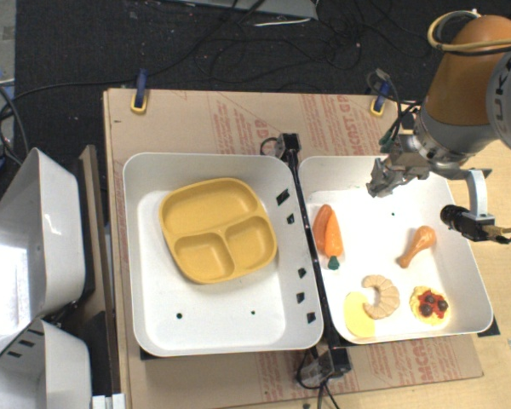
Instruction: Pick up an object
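The right bin [392,228] has bare floor through its middle, between the carrot [328,231] by its left wall and the drumstick [418,245] toward its right wall. The claw [383,183] hangs over its far left part. Along its near edge, a yellow disc [358,316], a croissant [381,295] and a small tart [429,305] crowd together. In the left bin [213,313], a yellow divided plate [217,228] fills the centre, leaving a bare strip along the near wall.
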Controlling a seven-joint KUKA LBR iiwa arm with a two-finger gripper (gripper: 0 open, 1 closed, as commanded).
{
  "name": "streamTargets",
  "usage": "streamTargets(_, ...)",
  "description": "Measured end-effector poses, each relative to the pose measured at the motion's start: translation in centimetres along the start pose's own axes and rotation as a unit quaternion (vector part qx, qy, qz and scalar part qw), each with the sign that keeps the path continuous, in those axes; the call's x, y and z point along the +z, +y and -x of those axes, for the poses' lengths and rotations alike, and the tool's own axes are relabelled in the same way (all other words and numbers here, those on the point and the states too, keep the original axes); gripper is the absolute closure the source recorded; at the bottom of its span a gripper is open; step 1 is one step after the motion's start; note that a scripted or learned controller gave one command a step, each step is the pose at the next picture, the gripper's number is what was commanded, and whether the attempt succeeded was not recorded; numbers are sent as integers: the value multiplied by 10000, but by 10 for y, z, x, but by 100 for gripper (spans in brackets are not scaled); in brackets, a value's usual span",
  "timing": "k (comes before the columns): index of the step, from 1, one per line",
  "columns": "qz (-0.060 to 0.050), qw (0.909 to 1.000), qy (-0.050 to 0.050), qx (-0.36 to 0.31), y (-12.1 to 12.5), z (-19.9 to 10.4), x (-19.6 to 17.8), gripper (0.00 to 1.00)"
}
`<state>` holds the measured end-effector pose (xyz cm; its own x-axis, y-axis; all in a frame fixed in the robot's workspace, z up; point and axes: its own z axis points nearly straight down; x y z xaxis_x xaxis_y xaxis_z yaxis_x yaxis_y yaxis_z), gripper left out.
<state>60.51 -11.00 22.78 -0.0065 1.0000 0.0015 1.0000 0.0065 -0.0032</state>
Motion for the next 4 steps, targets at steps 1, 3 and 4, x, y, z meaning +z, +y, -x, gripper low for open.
streamTargets(1, 9, 10000, 2, -4, -18, -48, -10, 100)
streamTargets(3, -2, 10000, -1, -4, -59, -139, -5, 100)
streamTargets(4, 0, 10000, -1, -3, -79, -178, -4, 100)
